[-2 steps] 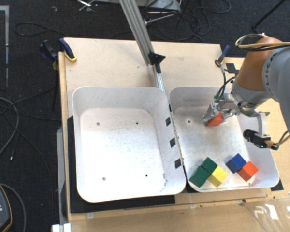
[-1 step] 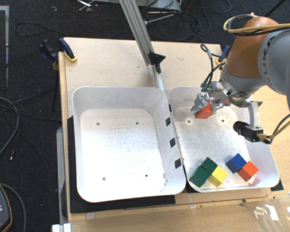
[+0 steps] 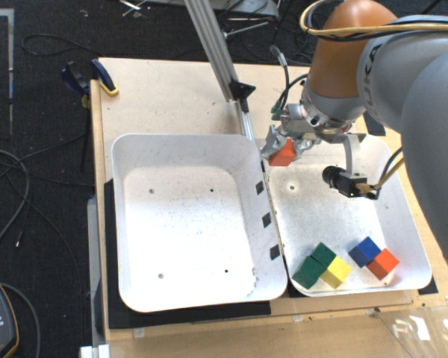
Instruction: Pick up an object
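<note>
Holding an orange block [image 3: 282,154] between my fingers, I am carrying out the lifting step; my gripper [image 3: 284,149] is clamping it above the far left corner of the right bin [image 3: 403,222], just beside the ridge where that bin is meeting the left bin [image 3: 134,200]. Judging by this, the grasp is looking made, and the next move is calling for a steady rise without tilting. Green, yellow, blue and orange blocks [image 3: 343,263] are lying along the right bin's near edge, well apart from me
</note>
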Controlling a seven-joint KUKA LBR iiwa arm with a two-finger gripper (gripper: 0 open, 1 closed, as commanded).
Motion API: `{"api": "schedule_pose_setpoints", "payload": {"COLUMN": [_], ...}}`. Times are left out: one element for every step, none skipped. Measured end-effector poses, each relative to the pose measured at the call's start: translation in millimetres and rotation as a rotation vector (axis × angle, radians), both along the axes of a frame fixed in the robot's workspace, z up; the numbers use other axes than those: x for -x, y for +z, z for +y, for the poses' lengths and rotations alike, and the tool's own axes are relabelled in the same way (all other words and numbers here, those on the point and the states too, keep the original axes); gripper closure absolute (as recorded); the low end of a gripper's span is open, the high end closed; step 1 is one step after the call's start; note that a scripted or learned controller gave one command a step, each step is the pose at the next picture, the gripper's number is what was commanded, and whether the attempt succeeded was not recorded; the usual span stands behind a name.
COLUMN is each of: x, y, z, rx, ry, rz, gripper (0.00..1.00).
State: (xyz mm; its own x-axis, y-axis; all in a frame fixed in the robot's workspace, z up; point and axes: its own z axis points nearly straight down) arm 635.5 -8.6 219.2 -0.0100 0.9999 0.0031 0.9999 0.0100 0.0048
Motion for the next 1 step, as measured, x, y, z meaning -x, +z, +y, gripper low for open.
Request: {"api": "schedule_pose_setpoints", "payload": {"x": [9.8], "y": [-26.0], "z": [79.6], "rx": [0.001], "ry": [0.000], "rz": [0.009], "gripper": [1.00]}}
